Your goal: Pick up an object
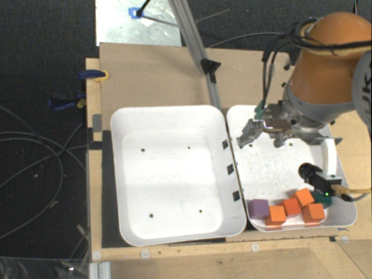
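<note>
Orange blocks (297,205) – rt bin (256,167) near corner | well apart from fingers (249,133) – state unclear

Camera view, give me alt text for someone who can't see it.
A grey and orange robot arm reaches from the right, its gripper above the upper left part of the right bin, where a purple block and orange blocks cluster along the near edge. A second white bin sits beside it on the left.

Blue clamps (74,102) on bench's (151,77) left edge, cables (29,156) beside.

Robotics lab — clamped bench (151,77), loose cables (35,156)
</note>
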